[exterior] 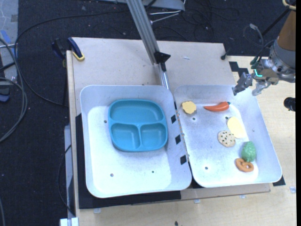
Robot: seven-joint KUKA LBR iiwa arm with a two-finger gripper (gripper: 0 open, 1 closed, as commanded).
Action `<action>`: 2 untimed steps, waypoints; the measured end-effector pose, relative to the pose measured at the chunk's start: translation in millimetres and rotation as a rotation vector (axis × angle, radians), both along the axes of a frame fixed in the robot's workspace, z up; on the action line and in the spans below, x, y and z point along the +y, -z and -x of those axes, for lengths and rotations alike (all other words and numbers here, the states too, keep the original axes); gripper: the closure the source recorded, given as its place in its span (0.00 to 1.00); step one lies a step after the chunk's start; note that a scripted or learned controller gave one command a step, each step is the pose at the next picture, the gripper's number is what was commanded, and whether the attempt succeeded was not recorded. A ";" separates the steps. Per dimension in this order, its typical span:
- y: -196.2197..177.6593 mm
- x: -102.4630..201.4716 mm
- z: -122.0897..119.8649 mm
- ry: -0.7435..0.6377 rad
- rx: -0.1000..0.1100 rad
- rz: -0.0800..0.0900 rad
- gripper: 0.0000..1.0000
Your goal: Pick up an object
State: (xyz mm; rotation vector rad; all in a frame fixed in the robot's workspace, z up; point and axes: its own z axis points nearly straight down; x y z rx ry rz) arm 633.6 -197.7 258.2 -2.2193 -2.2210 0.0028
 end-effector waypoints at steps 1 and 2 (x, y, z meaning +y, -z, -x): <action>-1.7 0.1 -0.8 -0.001 -0.003 0.001 0.00; 57.3 8.9 3.0 -0.001 0.002 -0.001 0.00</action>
